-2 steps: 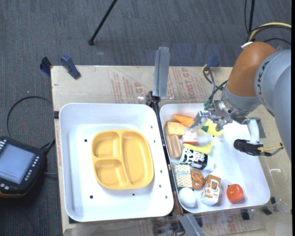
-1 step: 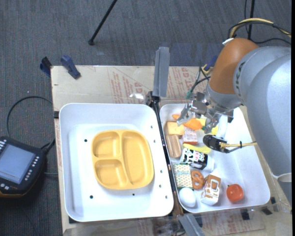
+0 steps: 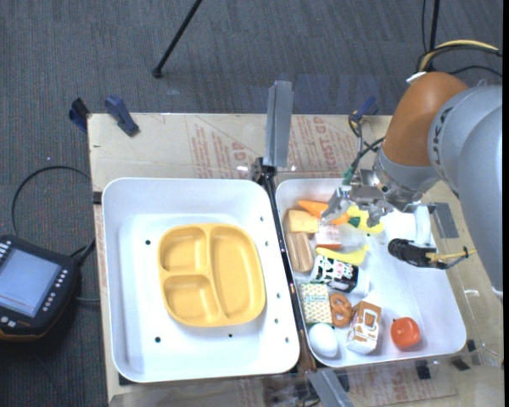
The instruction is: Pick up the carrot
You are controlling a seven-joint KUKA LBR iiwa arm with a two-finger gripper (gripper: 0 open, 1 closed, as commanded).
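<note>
The small orange toy carrot (image 3: 312,206), likely light, stiff, slick plastic, lies beside the pincer (image 3: 346,209), whose grip state I cannot tell; take it across its middle.

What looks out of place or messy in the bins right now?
Nothing looks spilled or broken. The food items are crowded along the left side of the right bin, with the carrot at the top of the pile beside the gripper. The yellow tray sits slightly askew in the left bin.
</note>
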